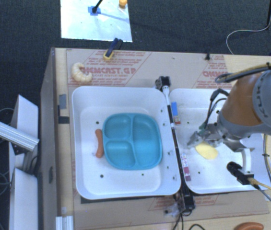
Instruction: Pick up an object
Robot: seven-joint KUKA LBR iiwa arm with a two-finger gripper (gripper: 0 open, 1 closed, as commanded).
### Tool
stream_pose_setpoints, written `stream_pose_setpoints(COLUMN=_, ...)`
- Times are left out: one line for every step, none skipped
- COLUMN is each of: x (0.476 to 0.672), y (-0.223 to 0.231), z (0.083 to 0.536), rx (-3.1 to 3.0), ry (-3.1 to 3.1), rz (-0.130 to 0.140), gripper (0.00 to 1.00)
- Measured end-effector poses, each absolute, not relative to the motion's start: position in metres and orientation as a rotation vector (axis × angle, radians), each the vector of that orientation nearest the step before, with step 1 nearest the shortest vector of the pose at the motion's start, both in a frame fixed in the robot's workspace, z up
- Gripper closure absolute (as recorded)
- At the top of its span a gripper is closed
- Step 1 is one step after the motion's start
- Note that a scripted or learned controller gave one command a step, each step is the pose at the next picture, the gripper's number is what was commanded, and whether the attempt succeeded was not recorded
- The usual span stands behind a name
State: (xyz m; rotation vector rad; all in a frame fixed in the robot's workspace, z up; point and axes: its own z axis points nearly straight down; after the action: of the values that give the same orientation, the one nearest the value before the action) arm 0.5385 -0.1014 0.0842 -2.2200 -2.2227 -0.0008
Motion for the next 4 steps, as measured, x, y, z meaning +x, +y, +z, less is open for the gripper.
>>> stream_pose_setpoints(x=0.534, y=-0.139, z=0.133, rx=-2.224, ry=-2.224, rz=-0.002, gripper=0.00)
stream_pose_setpoints(x=0.534, y=-0.094, z=0.088, rx=-2.218, ry=-2.224, rz=0.000, gripper=0.00)
stream_pose_setpoints(x=0.528, y=-0.146, z=0.122, rx=-2.223, ry=-2.224, rz=-0.001, gripper=0.00)
stream_pose_setpoints(x=0.535, y=-0.107, z=0.088, rx=-2.217, ry=-2.225, rz=-0.001, gripper=0.00)
